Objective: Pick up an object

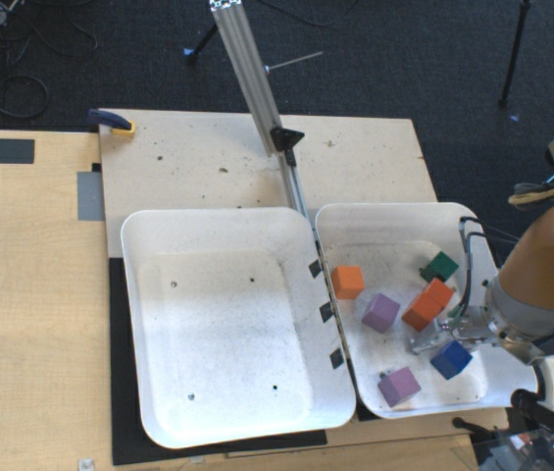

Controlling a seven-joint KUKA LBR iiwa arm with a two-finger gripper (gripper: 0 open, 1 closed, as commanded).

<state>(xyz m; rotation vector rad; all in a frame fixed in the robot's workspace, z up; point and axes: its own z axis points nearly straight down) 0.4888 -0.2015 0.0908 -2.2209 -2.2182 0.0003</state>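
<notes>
- A slanted view from above shows a pale wooden desk (31, 292) carrying two shallow white bins side by side.
- The left bin (139, 238) has only dark specks on its floor.
- The right bin (394, 214) holds six small blocks.
- An orange cube (348, 282) sits near the bin's left wall.
- A purple cube (380, 313) lies just right of it, slightly nearer.
- A dark green block (440, 266) sits toward the far right.
- A longer orange block (428, 304) lies tilted just near of the green one.
- A blue cube (451, 359) sits at the near right.
- A second purple cube (398, 386) lies by the near wall.
- The arm (536, 273), grey with an orange band, reaches in from the right.
- The metal tool (437, 336) is low in the right bin, between the long orange block and the blue cube, close to both.
- I cannot tell how the tool is set, nor whether it grips anything.
- A slanted aluminium rail (252, 72) rises at the far side of the desk, over dark carpet (375, 27).
</notes>
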